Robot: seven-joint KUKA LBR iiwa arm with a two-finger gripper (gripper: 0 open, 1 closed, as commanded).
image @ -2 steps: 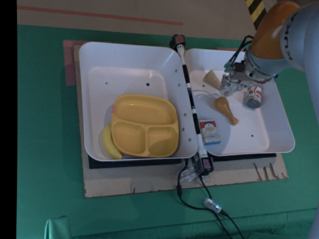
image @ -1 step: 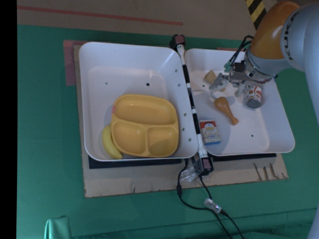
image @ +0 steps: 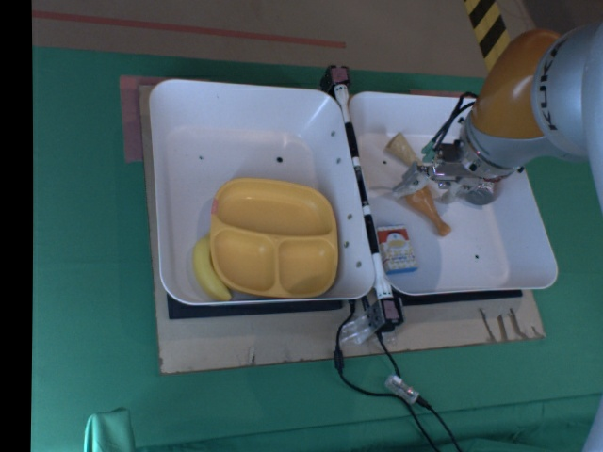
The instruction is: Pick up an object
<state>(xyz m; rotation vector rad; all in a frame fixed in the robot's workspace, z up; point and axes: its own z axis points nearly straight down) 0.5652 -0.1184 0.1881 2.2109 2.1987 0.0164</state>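
Camera view, nearest edge first: cables trailing over green bench cover, cardboard sheet under both bins. Left bin: yellow divided tray toward the near side, three compartments facing up; banana lying just beside the tray's left edge, tucked against the bin's near-left corner. Right bin: small box with red and blue print near the dividing rail, flat on the floor. Farther in, orange drumstick-shaped toy lying at a slant, its upper end under the gripper. Fingers pointed down-left at that upper end, tips close to or touching it; apart or together, cannot tell from this angle, and whether clamped on the toy, cannot tell. Beyond, pale cone-shaped piece just past the fingertips, apart from the toy. Grey arm with orange band entering from the right, above the right bin's far corner.
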